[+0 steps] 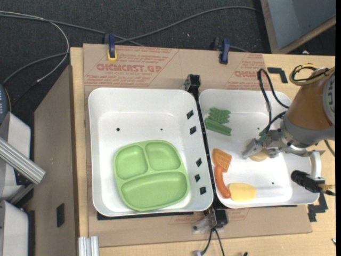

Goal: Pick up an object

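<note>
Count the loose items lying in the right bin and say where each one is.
4, perhaps more under the arm: green beans at the back left, orange wedge mid-left, red sausage front left, yellow piece at the front beside it.

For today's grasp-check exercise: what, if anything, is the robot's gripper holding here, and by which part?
It cannot be told. The gripper sits low in the right bin over a small tan object, but the view does not settle whether that object is gripped.

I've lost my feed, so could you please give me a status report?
Gripper low in right white bin, fingers unclear. Tan item at its tip. Orange wedge, red sausage, yellow piece close by.
</note>
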Tool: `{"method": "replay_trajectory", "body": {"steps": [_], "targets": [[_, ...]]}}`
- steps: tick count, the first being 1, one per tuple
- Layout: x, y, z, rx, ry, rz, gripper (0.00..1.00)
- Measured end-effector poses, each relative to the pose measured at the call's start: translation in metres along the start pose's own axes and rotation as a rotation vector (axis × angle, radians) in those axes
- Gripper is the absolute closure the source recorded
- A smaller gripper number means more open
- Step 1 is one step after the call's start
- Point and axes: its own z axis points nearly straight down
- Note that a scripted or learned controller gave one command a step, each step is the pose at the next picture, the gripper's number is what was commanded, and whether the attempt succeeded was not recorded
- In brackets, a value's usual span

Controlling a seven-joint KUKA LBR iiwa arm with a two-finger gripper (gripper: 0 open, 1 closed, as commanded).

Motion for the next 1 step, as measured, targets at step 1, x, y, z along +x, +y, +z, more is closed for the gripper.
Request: {"method": "replay_trajectory", "body": {"steps": [1], "targets": [[0.0, 0.0019, -0.0142, -0.007, -0.001, 0.0, 1.0]]}}
